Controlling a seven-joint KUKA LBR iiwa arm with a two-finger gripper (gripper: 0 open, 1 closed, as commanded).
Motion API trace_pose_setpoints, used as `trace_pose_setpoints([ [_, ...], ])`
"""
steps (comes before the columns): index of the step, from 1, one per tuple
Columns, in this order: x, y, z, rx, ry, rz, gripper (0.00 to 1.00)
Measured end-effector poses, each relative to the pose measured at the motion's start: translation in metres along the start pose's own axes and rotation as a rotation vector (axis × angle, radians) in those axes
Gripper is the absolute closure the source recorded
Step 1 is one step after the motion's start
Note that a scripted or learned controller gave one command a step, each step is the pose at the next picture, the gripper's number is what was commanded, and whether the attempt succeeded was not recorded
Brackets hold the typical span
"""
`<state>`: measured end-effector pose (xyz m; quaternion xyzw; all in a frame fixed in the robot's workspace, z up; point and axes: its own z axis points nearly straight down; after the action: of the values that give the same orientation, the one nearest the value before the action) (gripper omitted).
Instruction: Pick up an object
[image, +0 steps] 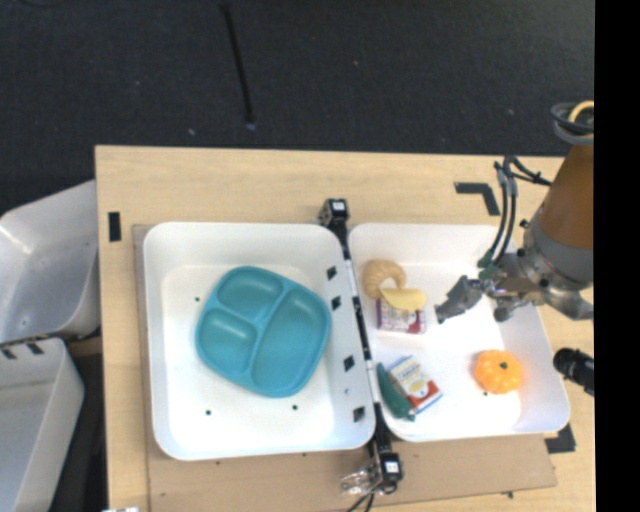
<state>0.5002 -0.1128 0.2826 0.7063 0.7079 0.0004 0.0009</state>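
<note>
The pincer (478, 297) hangs over the right bin (530, 415), near its far right side, fingers apart and holding nothing. The orange pumpkin (498, 371) lies just toward the bin's near edge from it, closest of the objects; it is round, with no long axis. The snack packet (400, 317) lies toward the bins' divider. The arm (565, 225) leans in over the table's right edge.
</note>
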Motion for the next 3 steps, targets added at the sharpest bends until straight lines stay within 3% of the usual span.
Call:
trace_pose_setpoints([
  [3, -0.008, -0.001, 0.173, 0.004, 0.001, 0.004, 0.00],
])
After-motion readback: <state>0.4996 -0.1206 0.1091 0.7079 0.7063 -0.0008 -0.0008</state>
